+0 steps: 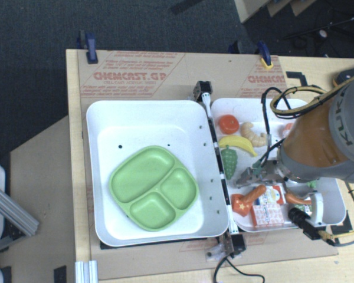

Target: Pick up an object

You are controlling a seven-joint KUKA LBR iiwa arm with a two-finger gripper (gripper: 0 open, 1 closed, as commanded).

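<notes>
Gripper point(248, 177) hangs low over the right bin point(336, 214), at its left side, with the grey wrist and orange band of the arm point(318, 140) covering much of the bin behind it. Whether it is released or clenched I cannot tell, since the metal parts at its tip are too small and cluttered, and nothing can be seen caught in them.

The things to choose from all lie in the right bin: a red tomato point(228, 123) at the top, a yellow banana point(238, 144) just below it, a pale ginger-like piece point(258, 138) beside the banana, a green vegetable point(229, 159) against the bin's left wall, an orange carrot point(253, 192) and a red star point(241, 204) near the tip, and a printed white and red box point(266, 208) touching them.

To my eye the carrot is the nearest candidate. A good grasp would come straight down, close across its narrow width, and lift only once it is squarely caught.

Crowding is the main trouble: star, carrot and box touch, so 2 things could be nudged at once. The divider with black clamps point(215, 152) between the bins sits close by. The left bin point(106, 122) holds a green divided plate point(154, 187), well apart from the work. Cables point(283, 99) loop above the wrist
</notes>
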